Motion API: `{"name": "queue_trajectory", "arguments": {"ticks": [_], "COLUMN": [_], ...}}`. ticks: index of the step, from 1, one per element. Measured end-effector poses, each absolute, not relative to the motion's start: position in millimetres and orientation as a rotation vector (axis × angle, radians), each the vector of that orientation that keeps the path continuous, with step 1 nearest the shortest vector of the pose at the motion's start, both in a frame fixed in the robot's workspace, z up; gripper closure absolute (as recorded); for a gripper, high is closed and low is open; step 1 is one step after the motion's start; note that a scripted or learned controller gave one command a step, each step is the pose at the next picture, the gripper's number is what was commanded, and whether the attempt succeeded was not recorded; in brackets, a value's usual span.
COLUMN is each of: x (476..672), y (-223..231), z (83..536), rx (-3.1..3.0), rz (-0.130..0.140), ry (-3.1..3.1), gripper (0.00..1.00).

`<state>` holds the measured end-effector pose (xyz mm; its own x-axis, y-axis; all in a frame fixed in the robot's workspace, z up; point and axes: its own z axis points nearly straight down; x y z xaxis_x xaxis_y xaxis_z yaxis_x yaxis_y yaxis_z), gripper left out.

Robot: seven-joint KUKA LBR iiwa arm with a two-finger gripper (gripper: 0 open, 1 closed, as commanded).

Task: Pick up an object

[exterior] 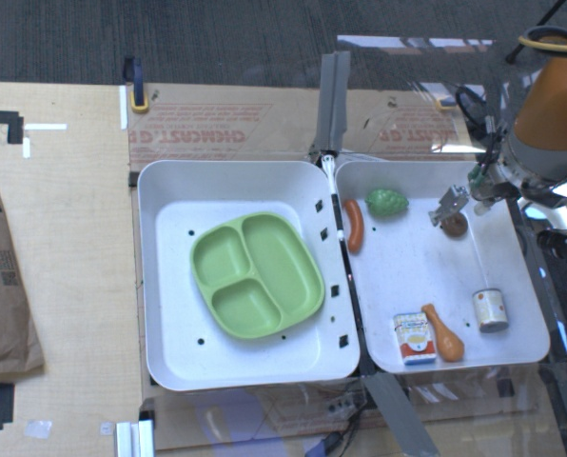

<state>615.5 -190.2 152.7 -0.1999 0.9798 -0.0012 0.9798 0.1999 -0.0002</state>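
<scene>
Readable text, camera view. Flattened cardboard sheet behind the two bins, upper centre of the frame: red print, reversed or upside down from this angle, whose largest line appears to read "CHEMCAST"; the smaller lines beneath cannot be made out. Brown paper bag on the surface at the left edge: dark printing running sideways, too small to read. Small carton in the right-hand bin, lower right: coloured label, wording illegible.
</scene>
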Motion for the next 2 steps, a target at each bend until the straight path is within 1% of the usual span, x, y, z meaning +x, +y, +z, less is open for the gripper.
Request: {"name": "queue_trajectory", "arguments": {"ticks": [1, 2], "x": [622.7, 622.4], "y": [-215, -220], "z": [91, 101], "rx": [2.085, 2.083], "rz": [0.008, 0.001], "ry": [2.359, 2.350], "gripper": [0.00, 1.00]}}
